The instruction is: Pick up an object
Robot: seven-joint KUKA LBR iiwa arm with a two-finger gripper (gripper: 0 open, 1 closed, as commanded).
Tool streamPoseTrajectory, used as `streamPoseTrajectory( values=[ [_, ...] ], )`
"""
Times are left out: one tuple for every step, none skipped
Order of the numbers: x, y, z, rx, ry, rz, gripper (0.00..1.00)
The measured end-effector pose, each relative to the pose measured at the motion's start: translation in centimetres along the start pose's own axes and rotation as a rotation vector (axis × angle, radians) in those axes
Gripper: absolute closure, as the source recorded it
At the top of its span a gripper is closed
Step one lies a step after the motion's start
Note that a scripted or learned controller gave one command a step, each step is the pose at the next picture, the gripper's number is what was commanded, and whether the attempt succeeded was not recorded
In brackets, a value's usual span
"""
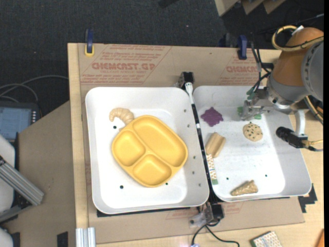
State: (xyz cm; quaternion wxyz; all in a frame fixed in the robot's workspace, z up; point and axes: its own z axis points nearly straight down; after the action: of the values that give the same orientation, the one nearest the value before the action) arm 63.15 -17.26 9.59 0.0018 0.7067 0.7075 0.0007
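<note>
In the right bin (288,184) lie a purple leafy piece (211,116), a round cookie with dark chips (252,132), a tan roll (214,144) and a tan wedge (244,189). My gripper (250,112) hangs low over the back of this bin. It is just behind the cookie and to the right of the purple piece. Nothing is seen held in it. The grey arm with its orange band (295,60) comes in from the right.
The left bin (97,138) holds a yellow divided plate (149,150) and a small croissant (121,115) at its back left. A black rail (195,122) runs between the bins. Cables hang by the arm at the right edge.
</note>
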Motion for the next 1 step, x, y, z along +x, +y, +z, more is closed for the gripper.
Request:
streamPoseTrajectory(
  values=[
    [0.01,-0.03,0.08,0.001,0.000,0.000,0.00]
  ],
)
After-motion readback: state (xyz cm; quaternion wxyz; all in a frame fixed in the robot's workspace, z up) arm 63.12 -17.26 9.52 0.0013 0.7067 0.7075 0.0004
